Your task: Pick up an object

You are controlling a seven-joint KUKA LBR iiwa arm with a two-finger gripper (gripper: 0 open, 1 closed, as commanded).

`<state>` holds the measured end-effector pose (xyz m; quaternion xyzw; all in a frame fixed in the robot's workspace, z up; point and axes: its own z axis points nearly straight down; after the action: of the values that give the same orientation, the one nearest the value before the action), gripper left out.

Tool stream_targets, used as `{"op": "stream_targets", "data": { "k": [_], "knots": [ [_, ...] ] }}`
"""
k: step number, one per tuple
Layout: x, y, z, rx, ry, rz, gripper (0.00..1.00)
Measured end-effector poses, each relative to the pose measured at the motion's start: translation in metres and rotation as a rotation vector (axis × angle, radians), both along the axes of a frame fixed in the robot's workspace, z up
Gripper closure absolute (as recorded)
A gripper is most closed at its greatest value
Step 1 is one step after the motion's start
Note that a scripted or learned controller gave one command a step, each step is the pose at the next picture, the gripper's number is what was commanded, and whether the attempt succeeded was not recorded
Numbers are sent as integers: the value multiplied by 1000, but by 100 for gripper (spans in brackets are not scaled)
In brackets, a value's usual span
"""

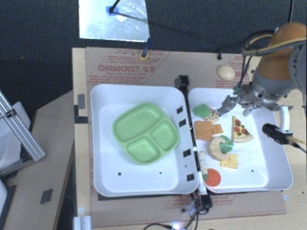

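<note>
Dark carpet floor [38, 42] is seen behind the tan counter [129, 63]; a shiny metal sheet [113, 12] is laid there, flat.

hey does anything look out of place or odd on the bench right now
One thing: a beige egg-shaped object sits on the cardboard behind the right bin, outside it, while the other food pieces, such as the pizza slice, lie inside. The green divided plate lies turned at an angle in the left bin.

A green 3-compartment tray [146, 133] is lying in the left white bin [103, 176]. A beige egg-shaped thing [226, 72] is sitting on the table [124, 66] near its far edge, just beyond the right bin [276, 171].
</note>
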<state>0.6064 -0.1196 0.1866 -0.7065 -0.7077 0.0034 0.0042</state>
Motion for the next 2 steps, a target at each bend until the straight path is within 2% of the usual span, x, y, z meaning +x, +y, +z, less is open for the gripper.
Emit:
{"op": "stream_targets", "data": {
  "k": [1,2],
  "knots": [
    [3,0,7,-1,-12,2,0],
    [6,5,-36,-1,-10,3,0]
  ]
}}
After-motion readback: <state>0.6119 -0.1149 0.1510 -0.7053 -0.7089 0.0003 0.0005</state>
